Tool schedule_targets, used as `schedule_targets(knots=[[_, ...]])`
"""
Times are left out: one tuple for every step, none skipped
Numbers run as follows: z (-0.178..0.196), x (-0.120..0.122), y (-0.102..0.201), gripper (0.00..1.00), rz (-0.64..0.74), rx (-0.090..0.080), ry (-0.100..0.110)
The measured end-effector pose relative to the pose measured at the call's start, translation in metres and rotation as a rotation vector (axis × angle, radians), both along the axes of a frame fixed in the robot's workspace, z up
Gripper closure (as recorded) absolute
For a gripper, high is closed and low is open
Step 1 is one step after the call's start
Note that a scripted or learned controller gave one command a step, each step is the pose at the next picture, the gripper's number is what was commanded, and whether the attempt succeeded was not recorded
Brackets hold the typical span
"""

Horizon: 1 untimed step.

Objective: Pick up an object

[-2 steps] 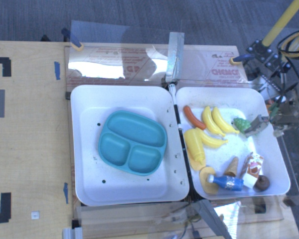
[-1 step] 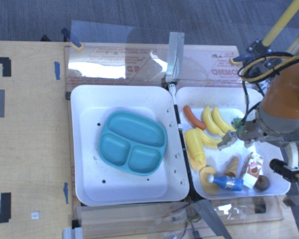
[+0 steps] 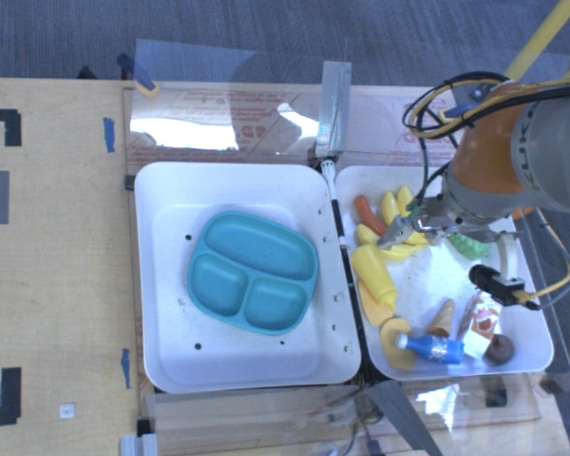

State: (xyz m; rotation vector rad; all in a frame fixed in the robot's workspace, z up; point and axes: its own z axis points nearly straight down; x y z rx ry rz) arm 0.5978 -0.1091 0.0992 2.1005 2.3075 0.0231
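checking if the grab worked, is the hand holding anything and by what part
Cannot be told. The hand sits low in the right bin among the yellow toy pieces, but its tips are too small and cluttered to show a hold.

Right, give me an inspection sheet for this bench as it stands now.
Surface: wooden bench bearing two shallow white bins; left bin, right bin.
Job's things: right bin holds yellow plastic bottle, orange carrot-shaped toy, green toy, blue tube, brown round piece.
Clutter: teal three-compartment plastic tray in left bin.
Grippers: hand low over the right bin's yellow toys; grasp unclear.
Cables: yellow and black loops above the wrist.
Surroundings: blue carpet.
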Motion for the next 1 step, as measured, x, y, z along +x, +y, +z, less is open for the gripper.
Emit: schedule_targets(knots=[[0.0121, 0.0024, -0.0002, 1.00, 0.000, -0.002, -0.009]])
